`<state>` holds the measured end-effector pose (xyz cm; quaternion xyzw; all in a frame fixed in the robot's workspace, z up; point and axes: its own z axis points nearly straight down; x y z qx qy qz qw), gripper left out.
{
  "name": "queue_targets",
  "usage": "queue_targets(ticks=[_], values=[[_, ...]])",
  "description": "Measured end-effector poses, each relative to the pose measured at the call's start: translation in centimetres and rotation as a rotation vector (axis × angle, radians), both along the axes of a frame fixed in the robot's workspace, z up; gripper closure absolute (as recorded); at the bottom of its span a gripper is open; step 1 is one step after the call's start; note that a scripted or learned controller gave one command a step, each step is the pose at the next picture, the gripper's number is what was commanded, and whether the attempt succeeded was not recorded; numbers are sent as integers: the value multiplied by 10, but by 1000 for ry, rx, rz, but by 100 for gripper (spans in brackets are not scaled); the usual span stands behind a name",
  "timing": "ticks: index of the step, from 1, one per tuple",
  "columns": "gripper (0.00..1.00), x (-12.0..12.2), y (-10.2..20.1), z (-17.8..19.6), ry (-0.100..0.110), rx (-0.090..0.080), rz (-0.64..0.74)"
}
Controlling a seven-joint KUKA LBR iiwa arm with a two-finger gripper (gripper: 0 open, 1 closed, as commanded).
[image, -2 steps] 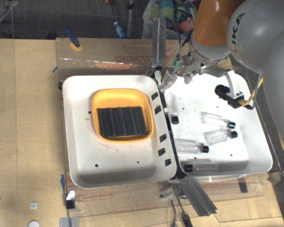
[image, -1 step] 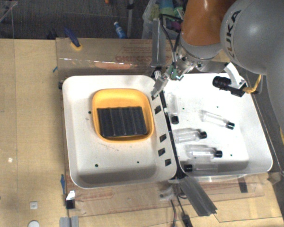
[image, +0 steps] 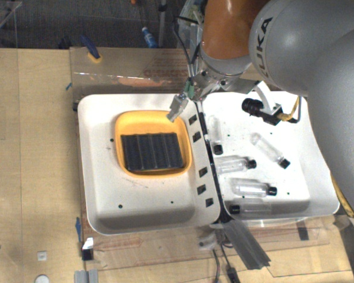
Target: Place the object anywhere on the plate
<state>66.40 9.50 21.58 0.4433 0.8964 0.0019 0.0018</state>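
Yellow-orange plastic forms the plate [image: 121,132], a rounded square dish lying in the upper middle of the left bin [image: 100,184]. A black ribbed block [image: 152,152] lies flat on the plate, covering most of its floor, with its ridges running up and down in the camera view. The plate's rim shows all around the block.

The gripper [image: 173,113] hangs over the plate's upper right corner, at the rim and just beyond the block's top right corner. It is apart from the block and nothing shows in its grasp. Whether it is released or clenched I cannot tell. The grey arm [image: 307,46] with its orange band [image: 227,16] reaches in from the upper right, across the right bin [image: 304,152].

Several clear vials with black caps lie scattered in the right bin: one [image: 269,149] slanted near the middle, one [image: 235,164] just left of it, one [image: 251,188] lower down. Small black tabs [image: 202,171] line the seam between the two bins. Both bins rest on a pale wooden bench [image: 29,158].
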Motion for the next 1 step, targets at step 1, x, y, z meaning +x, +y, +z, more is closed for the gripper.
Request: queue_targets(ticks=[1], values=[[0,0,-4,9,-2,-2,65]])
